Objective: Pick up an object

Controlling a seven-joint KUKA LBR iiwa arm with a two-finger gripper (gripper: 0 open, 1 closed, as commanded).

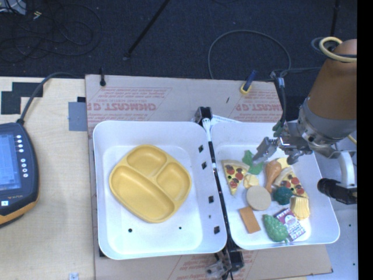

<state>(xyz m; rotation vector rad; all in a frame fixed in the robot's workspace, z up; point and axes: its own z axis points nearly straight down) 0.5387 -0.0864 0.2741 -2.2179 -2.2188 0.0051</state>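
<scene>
Green toy (pixel 275 228) at right bin's (pixel 329 233) front edge; jaws (pixel 278 149) (spread apart, clamping nothing) above orange carrot (pixel 272 171) and pizza slice (pixel 233 174).

The bench (pixel 52 226) carried a cardboard sheet (pixel 151 101) under two white bins: the right bin (pixel 326 229) sat directly below the gripper (pixel 280 150), the left bin (pixel 116 238) well off to its left, a handheld pendant (pixel 14 168) farther left.

A yellow divided plate (pixel 150 182) lies in the left bin (pixel 111 238); a teach pendant (pixel 14 171) rests well left
</scene>
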